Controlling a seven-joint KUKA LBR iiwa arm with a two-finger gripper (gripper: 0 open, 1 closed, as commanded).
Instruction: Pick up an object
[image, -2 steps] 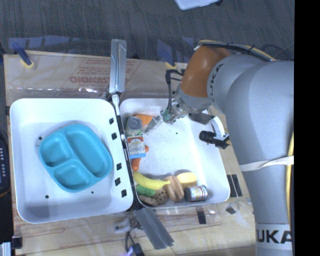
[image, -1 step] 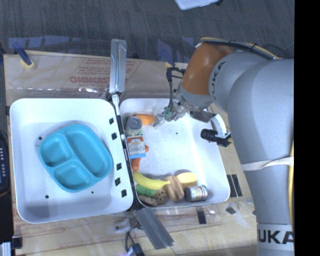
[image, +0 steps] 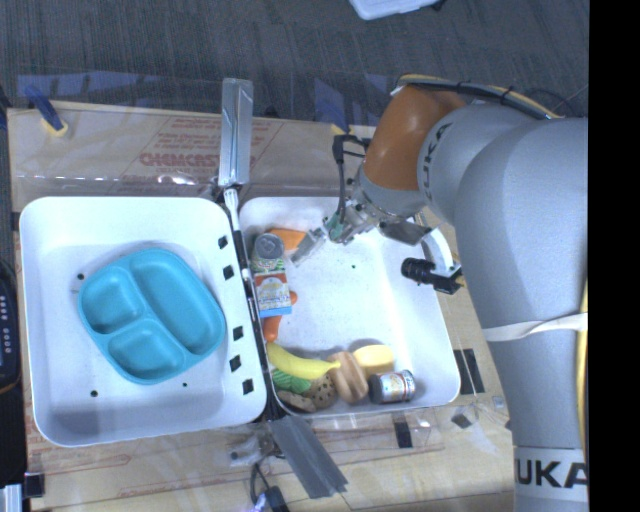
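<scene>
Up at the far edge of the right bin (image: 440, 330), the jaws (image: 340, 232) hang low over the white floor; whether they are parted or closed, I cannot tell, and nothing shows between them. Just beside them, to the left, a bottle (image: 270, 275) lies against the bin's left wall, its long axis running near to far, grey cap pointing away. A banana (image: 300, 362) lies crosswise along the near wall, by a small can (image: 392, 385). A blue tray (image: 150, 315) sits in the left bin (image: 50, 400).

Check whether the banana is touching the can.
Apart. The camera view shows the banana left of the can, with a tan ring-shaped toy lying between them.
</scene>
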